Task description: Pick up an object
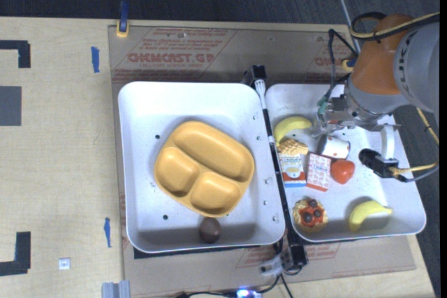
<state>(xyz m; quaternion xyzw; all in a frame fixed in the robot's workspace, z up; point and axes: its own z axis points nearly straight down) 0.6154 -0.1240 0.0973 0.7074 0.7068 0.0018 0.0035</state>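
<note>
Pale wood bench (56, 171) fills the left side, with a sheet of printed cardboard (209, 52) under two shallow white bins. Left bin (140, 108) carries a yellow three-part tray (202, 167) and a small brown ball (209, 229) near its lower wall. Right bin (408, 220) is the crowded one: a banana (290, 126) near the top left, a second banana (368, 213) at the lower right, a red tomato-like piece (343, 171), two small snack cartons (306, 169) lying side by side, a waffle or muffin toy (292, 146) just above them, and a round tart with dark berries (310, 213) lower down.

Arm (398, 73) reaches in from the right, and its gripper (336, 143) is low over the upper middle of the right bin (just beside the upper banana and the cartons). Whether it is open or closed cannot be told from this angle, and nothing can be seen held in it.

Likely target, as a guess, is something in that tight cluster. Crowding is the risk: a descent here could land on a carton's edge, nudge the banana aside, or catch two things at once and lift neither cleanly. Rounded toys such as the tomato may also squirt out of a pinch.
</note>
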